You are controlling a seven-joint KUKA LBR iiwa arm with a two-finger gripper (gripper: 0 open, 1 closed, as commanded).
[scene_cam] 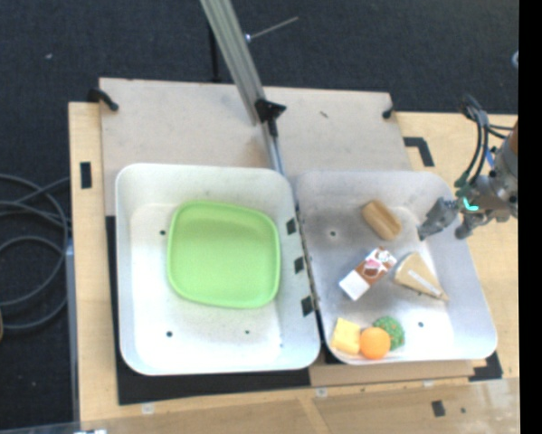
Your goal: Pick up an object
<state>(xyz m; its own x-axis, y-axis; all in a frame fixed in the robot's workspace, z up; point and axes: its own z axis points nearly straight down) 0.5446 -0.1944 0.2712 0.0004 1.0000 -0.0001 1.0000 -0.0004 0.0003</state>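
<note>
I see my gripper [449, 219] over the right bin's [451, 337] right edge, fingers spread apart, holding nothing. Just left lies a bread roll [381, 220]; nearer sit a wedge [418, 276], small carton [368, 272], and orange [375, 343]. A green plate [223, 253] rests in the left bin [144, 269].

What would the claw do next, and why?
Probably drop left and down toward the bread roll. The gripper hangs open at the right bin's right rim, gripping nothing, and the roll lies nearest, apart from the cake slice and other toys.
</note>
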